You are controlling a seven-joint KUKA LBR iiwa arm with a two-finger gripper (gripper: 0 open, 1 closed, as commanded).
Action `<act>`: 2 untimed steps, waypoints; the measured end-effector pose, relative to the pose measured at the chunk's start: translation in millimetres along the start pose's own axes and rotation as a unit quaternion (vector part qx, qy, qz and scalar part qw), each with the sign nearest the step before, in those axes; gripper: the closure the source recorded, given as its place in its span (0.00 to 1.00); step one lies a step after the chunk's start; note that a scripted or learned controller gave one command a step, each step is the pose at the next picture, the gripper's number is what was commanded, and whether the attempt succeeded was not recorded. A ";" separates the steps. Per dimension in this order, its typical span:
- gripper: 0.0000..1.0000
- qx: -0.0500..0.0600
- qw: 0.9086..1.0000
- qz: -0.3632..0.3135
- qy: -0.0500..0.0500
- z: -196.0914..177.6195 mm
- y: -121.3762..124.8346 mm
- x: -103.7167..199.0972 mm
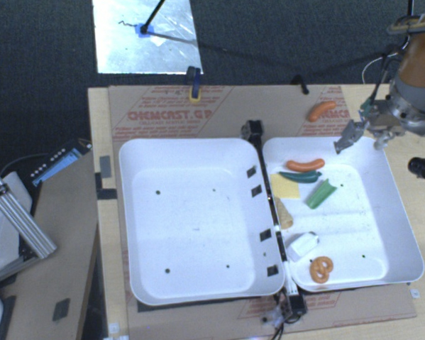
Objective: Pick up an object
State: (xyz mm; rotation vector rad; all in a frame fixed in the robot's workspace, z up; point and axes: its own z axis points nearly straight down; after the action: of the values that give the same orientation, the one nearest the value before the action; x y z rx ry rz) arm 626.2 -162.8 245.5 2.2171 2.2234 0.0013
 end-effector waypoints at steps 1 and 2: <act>0.00 0.005 1.000 -0.002 0.002 141.4 15.4 40.0; 0.00 0.002 1.000 0.001 0.000 162.1 -14.4 26.2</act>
State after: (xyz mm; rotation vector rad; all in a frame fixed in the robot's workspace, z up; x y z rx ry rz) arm 612.0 -136.7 83.4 2.2217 2.2226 -0.0019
